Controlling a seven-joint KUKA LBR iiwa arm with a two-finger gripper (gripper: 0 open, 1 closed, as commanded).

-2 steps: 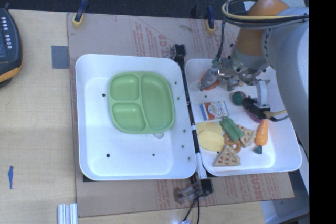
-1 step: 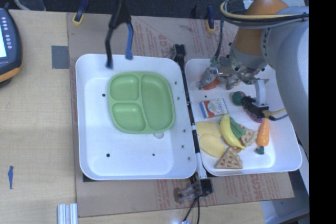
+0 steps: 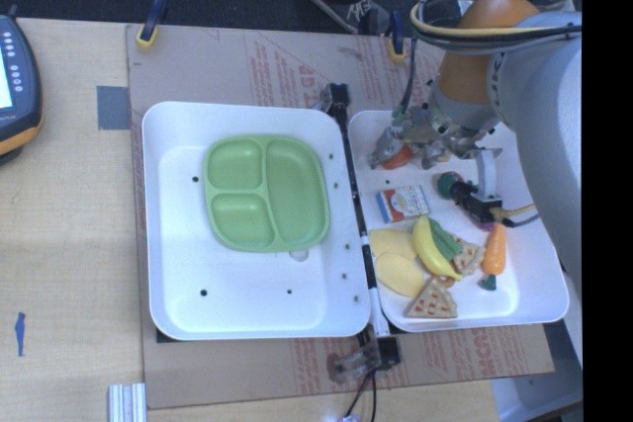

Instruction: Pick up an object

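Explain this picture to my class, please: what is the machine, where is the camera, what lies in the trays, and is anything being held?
One camera looks down at a slant on a bench. The grey arm with an orange band is a robot reaching in from the right. Its gripper hangs low over the right bin, near a small red item; a hold cannot be confirmed. That bin holds toy food: a banana, a carrot, a waffle piece and a small carton. The left bin holds a green divided plate.

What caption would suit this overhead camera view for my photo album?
Robot arm's gripper reaches into the right bin of toy food, near a banana and carrot; a green plate sits in the left bin.
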